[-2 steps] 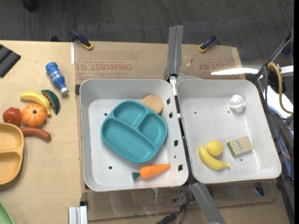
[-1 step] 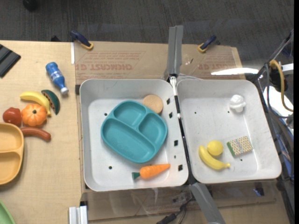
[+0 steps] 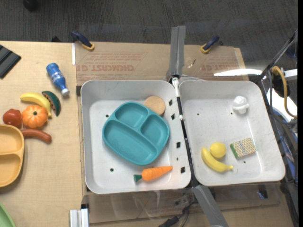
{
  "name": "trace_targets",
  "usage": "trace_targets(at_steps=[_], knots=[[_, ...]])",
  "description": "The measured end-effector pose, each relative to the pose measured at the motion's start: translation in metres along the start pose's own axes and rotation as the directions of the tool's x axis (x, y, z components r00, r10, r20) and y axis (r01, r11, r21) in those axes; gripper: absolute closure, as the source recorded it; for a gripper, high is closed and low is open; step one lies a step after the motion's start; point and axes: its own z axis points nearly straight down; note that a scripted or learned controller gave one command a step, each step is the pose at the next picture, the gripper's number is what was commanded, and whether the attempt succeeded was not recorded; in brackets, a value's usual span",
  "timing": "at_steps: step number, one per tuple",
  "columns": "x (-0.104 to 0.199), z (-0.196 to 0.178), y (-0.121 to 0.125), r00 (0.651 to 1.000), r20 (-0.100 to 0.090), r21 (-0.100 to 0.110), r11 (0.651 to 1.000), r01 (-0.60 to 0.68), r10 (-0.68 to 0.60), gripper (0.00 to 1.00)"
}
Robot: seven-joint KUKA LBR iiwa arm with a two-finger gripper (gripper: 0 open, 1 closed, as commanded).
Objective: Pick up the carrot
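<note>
Carrot (image 3: 153,173) sits in the left bin (image 3: 90,126), near its front edge, lying roughly flat with green end pointing left and orange tip to the right. It's just in front of the teal divided plate (image 3: 135,132), close to it, can't tell if touching. A tan round disc (image 3: 155,105) rests at the plate's back right corner.

Right bin (image 3: 265,126): banana (image 3: 214,161) with a yellow lemon (image 3: 218,149) touching it, a small patterned green-edged block (image 3: 243,147) just beside them, a white lump (image 3: 240,104) toward the back.

I can't make out the arm's fingers, so their state: cannot tell.

On the counter (image 3: 47,183) left of the bins: blue bottle (image 3: 57,79), another banana (image 3: 35,100), small pumpkin (image 3: 34,117), tomato (image 3: 12,118), sausage (image 3: 36,135), yellow tray (image 3: 10,155).
</note>
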Motion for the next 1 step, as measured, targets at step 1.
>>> trace_targets(at_steps=[1], knots=[[0.0005,-0.01,-0.0062,1.0,-0.001,0.002,1.0,0.0,0.0,1.0]])
